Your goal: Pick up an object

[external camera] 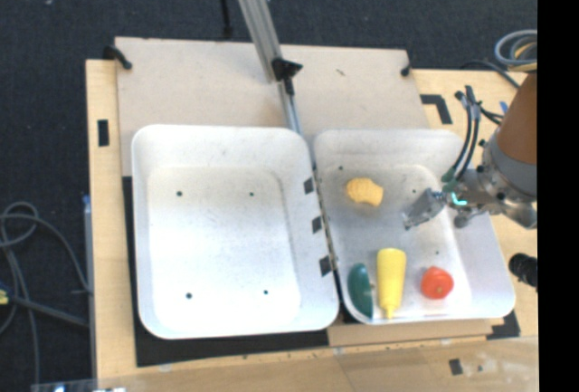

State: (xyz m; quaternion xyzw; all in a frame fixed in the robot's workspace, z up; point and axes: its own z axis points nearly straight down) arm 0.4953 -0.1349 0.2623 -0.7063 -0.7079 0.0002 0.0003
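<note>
Nothing is held yet: the gripper (432, 203), its opening indiscernible, hovers right of centre; the yellow lump (365, 192) remains unpicked.

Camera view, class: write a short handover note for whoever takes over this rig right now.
Gripper: over the right-hand white bin, nothing seen between its fingers; open or shut unclear.
Things, all in that bin: lumpy yellow object near its middle; dark green object, tall yellow object and small red round object along the near edge.
Done: nothing picked.
Left: grasp and lift one object.
</note>
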